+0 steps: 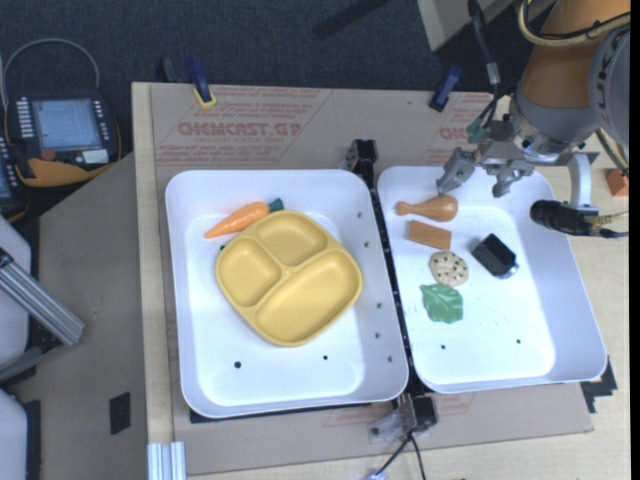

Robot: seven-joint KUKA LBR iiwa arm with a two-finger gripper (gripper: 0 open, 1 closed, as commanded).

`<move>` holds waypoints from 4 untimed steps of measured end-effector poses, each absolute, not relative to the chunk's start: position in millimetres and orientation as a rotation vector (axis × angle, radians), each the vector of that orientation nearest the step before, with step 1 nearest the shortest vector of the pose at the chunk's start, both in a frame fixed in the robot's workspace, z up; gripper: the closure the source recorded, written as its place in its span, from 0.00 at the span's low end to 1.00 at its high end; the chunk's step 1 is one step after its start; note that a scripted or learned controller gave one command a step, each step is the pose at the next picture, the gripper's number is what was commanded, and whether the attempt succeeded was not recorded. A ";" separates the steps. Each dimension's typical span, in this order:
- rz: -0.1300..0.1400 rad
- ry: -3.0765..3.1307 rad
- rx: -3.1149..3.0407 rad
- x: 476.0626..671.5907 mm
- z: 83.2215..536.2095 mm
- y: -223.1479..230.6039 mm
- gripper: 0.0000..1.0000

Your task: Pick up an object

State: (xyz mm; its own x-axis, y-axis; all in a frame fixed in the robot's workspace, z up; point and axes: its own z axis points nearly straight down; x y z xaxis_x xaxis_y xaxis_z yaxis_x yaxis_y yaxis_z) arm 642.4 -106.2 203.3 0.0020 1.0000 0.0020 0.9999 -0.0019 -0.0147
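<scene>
The right bin (560,338) holds a tan toy drumstick (428,207), an orange-brown block (429,234), a speckled cookie (449,267), a green leafy piece (442,303) and a small black block (494,255). My gripper (478,180) hangs over the far end of this bin, just right of and behind the drumstick. Its fingers are spread open, and nothing sits between them.
The left bin (200,358) carries a yellow divided plate (288,278) with an orange carrot (238,218) at its far left corner. A black clamp (361,155) sits at the far end of the seam between the bins. Bare white floor fills the near half of the right bin.
</scene>
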 end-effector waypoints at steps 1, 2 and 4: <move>0.001 -2.221 -2.220 645.4 211.2 -106.0 0.00; 0.008 -2.216 -2.218 636.3 152.9 -110.7 0.00; -0.007 -2.224 -2.223 636.2 87.8 -104.9 0.00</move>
